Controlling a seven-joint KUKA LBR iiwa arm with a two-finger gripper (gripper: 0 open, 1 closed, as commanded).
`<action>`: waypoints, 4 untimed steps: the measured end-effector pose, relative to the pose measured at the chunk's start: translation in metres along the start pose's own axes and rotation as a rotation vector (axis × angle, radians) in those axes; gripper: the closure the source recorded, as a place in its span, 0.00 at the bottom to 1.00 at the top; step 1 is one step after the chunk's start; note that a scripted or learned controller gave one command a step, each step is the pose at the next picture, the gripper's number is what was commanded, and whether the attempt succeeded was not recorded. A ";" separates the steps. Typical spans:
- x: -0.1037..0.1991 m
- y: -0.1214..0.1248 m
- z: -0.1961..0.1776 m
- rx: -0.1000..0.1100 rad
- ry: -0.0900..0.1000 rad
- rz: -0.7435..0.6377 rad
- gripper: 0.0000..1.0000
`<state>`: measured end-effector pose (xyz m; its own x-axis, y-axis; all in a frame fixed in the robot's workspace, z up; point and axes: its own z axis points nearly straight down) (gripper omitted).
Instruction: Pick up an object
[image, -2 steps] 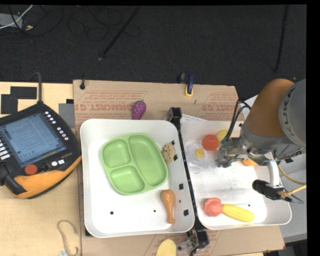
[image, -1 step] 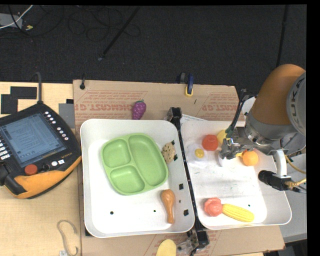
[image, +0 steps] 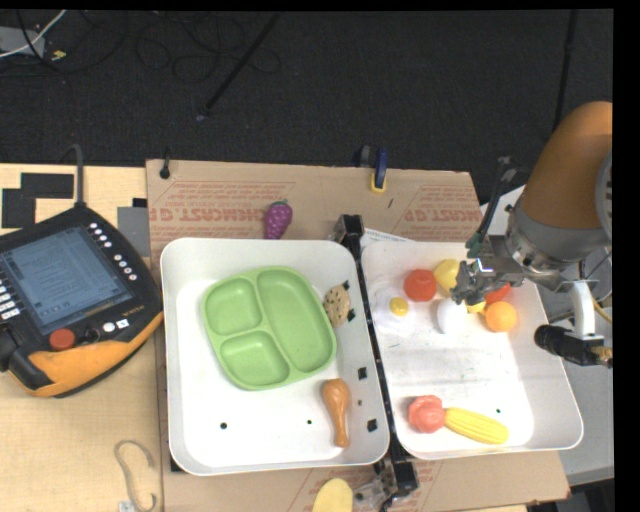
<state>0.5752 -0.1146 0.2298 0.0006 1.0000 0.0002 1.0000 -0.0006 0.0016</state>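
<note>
White egg (image: 452, 318) just below end effector (image: 470, 292)

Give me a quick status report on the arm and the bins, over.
Gripper low over right bin, among the toys near its top edge. Nothing seen held. Orange ball, white egg, red piece crowd close around it.

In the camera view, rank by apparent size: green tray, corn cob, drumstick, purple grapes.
1. Green tray, clearly largest.
2. Corn cob and drumstick look about alike; I won't rank them.
3. Purple grapes, smallest, though they sit farther back.
</note>
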 end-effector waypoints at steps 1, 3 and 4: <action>0.050 -0.002 -0.009 0.003 0.001 -0.003 1.00; 0.155 -0.013 -0.005 0.004 0.001 -0.003 1.00; 0.205 -0.011 -0.005 0.004 0.002 -0.004 1.00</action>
<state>0.5640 0.0905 0.2350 -0.0035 1.0000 0.0019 1.0000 0.0035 -0.0025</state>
